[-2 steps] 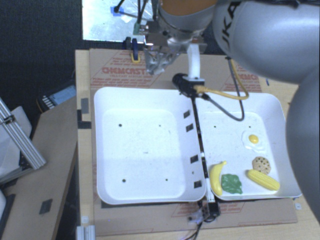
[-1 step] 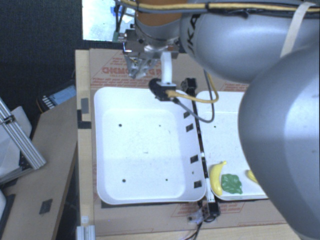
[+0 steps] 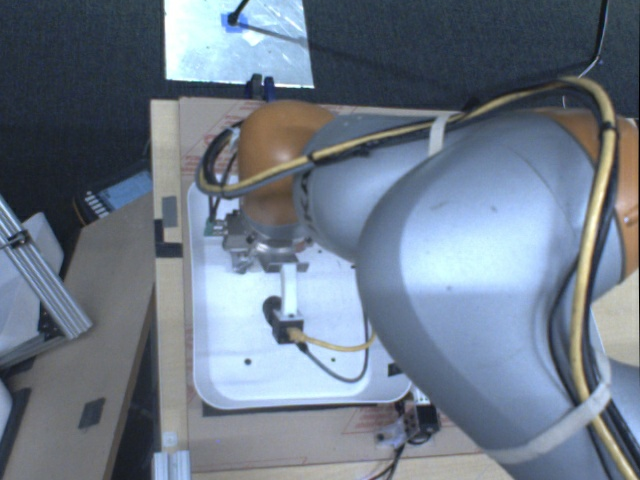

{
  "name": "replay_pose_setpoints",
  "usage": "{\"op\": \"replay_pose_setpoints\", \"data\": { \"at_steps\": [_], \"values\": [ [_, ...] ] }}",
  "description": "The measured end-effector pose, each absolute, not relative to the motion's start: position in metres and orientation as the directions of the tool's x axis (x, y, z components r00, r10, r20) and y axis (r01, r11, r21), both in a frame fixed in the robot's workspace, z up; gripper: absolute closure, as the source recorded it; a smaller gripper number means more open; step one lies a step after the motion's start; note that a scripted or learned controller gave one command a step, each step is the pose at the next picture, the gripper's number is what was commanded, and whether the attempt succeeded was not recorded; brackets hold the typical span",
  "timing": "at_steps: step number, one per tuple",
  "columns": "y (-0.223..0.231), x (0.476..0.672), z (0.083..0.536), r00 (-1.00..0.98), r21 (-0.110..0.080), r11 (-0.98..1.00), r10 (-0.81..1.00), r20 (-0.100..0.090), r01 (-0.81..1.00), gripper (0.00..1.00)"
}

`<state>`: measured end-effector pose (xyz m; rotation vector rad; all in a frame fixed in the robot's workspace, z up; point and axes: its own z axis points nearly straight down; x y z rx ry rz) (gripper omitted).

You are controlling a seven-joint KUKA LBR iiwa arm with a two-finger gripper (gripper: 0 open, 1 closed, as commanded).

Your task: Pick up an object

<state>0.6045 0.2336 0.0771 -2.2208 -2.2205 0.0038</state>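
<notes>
Hand (image 3: 262,258) low over the far half of the left white bin (image 3: 225,313), below the orange band on the grey arm (image 3: 470,268) reaching in from the right. Pointing straight down at the bin floor. Wide or narrow: cannot tell from this angle. Cannot tell either where the object lies, or which way its long axis runs. On the bin floor near the front, one small dark speck (image 3: 247,361), too small to make out.

Grey arm (image 3: 480,268) w/ orange band (image 3: 275,153), yellow cable (image 3: 400,134)
</notes>
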Motion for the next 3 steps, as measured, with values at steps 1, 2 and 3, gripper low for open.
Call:
{"op": "replay_pose_setpoints", "data": {
  "at_steps": [1, 2, 3],
  "values": [
    [0.185, 0.532, 0.084, 0.003, -0.006, -0.003, 1.0, -0.002, 1.0, 1.0],
    [0.238, 0.531, 0.15, -0.008, 0.005, 0.008, 1.0, 0.004, 1.0, 1.0],
    [0.234, 0.577, 0.157, 0.0, 0.005, 0.0, 1.0, 0.001, 1.0, 1.0]
  ]
}}
